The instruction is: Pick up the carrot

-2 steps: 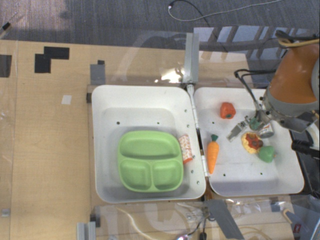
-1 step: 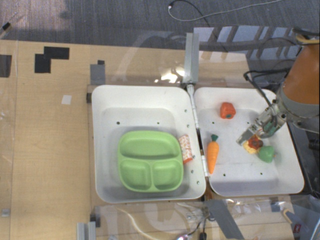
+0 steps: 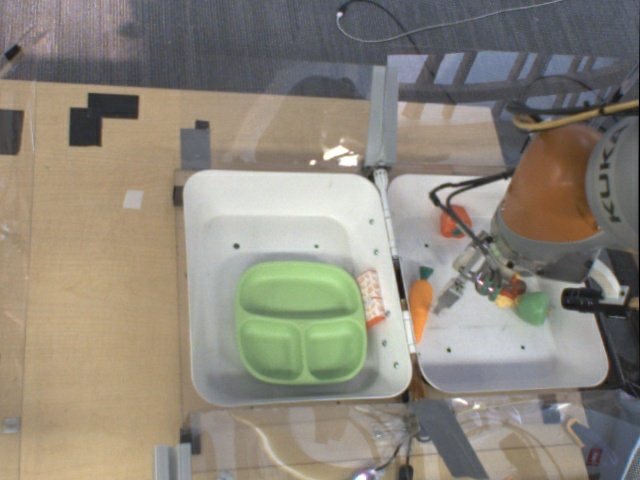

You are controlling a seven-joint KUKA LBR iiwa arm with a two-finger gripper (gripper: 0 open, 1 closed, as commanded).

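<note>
The gripper (image 3: pixel 458 290), apparently parted and empty, is poised at the carrot's (image 3: pixel 421 308) two o'clock. The carrot could be nudged against the bin wall (image 3: pixel 404 298) and missed.

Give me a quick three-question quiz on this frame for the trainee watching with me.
1. True or false: the carrot lies in the same bin as the green divided plate.
2. Which is nearest the gripper? A) the carrot B) the green plate C) the small patterned packet
3. Fill in: the carrot lies close to the ____ wall of the right bin.

Key
1. False. The carrot is in the right bin; the plate is in the left bin.
2. A. The gripper sits just right of the carrot, which is not between its fingers.
3. Left, beside the divider between the bins.
</note>
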